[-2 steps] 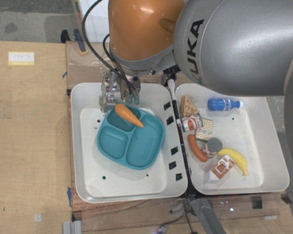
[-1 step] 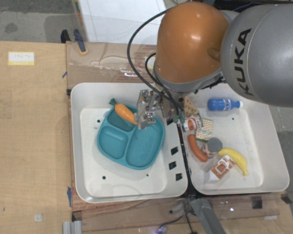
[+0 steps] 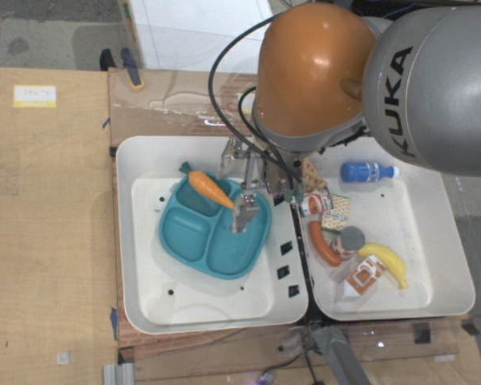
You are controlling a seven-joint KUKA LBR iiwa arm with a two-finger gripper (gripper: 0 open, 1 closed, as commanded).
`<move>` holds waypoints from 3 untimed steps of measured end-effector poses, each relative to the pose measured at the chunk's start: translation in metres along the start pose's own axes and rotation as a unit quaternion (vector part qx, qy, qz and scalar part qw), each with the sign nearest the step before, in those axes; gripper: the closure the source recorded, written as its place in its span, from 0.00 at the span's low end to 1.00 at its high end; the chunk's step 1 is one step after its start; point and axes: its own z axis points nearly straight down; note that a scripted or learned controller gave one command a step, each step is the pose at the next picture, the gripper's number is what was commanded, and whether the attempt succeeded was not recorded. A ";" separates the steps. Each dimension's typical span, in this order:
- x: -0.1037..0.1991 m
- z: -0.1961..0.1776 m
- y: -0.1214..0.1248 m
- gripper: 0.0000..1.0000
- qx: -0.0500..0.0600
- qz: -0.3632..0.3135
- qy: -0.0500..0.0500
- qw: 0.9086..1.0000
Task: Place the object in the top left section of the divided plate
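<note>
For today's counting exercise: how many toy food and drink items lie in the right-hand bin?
6 visible: blue bottle at the top, banana, sausage, small can, and two packets. The arm may hide more.

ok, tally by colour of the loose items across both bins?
Orange: 1, carrot on the teal plate
Blue: 1, bottle
Yellow: 1, banana
Red: 1, sausage
Grey: 1, round can
Mixed print: 3 small packets, roughly
Total: about 8
</note>
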 end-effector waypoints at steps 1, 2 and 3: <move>-0.002 -0.012 0.000 1.00 -0.002 0.002 -0.004 1.000; -0.002 -0.012 -0.001 0.00 -0.002 0.002 -0.003 1.000; -0.007 0.102 0.036 0.00 0.000 -0.110 0.001 0.994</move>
